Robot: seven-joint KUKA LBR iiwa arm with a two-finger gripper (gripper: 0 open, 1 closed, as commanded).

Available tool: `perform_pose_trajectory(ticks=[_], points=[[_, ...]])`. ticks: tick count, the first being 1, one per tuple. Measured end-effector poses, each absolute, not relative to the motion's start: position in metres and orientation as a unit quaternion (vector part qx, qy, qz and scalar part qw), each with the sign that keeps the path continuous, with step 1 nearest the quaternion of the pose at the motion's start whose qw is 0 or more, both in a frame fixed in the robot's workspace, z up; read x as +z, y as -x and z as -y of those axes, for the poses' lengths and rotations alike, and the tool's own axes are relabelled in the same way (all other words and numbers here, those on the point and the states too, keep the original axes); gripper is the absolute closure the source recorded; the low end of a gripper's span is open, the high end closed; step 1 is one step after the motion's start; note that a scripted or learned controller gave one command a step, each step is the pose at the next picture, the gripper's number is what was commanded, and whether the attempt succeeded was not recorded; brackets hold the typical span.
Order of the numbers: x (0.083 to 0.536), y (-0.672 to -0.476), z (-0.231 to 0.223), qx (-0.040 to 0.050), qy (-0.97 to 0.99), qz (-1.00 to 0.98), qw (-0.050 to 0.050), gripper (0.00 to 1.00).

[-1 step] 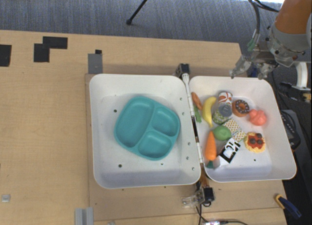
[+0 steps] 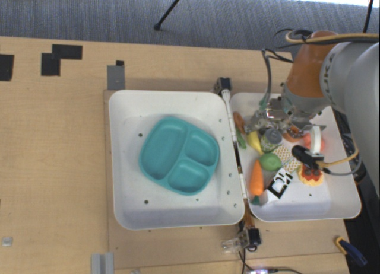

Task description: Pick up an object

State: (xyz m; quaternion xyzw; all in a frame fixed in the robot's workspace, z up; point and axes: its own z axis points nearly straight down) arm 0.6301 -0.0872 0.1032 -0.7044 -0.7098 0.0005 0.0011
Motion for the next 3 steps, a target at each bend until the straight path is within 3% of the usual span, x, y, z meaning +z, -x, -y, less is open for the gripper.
perform_pose_trajectory(ticks=[1,2,3], points=[[0.086,-0.665,0.186,-0.0004,0.706,0.708,-0.002,0.0],[0.1,-0.669,0.184,-0.0036,0.704,0.71,-0.006,1.0],[0.19,-0.647,0.111,-0.0021,0.705,0.709,-0.002,1.0]])
